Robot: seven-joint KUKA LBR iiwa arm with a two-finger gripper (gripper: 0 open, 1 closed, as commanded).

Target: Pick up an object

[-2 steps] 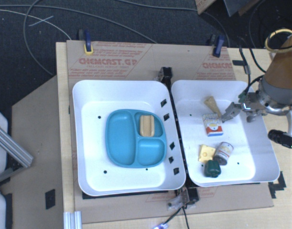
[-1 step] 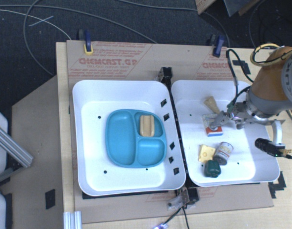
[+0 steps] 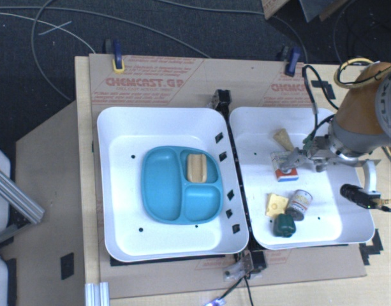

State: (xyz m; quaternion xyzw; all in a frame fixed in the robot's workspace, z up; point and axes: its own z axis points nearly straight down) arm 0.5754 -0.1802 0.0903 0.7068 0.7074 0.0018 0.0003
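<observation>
Red-blue block (image 3: 286, 174) just below gripper (image 3: 288, 162)

Small red, white and blue box (image 3: 287, 174) lying flat in right bin's (image 3: 259, 231) middle, left of yellow wedge (image 3: 277, 204), tin can (image 3: 299, 204), green lump (image 3: 284, 225) nearer.

Blue divided plate (image 3: 176, 193) in left bin (image 3: 112, 171), tan block (image 3: 196, 167) in compartment.

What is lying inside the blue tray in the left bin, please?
In the blue tray, a tan block lies in the upper right compartment. What is under the block is covered.
</observation>
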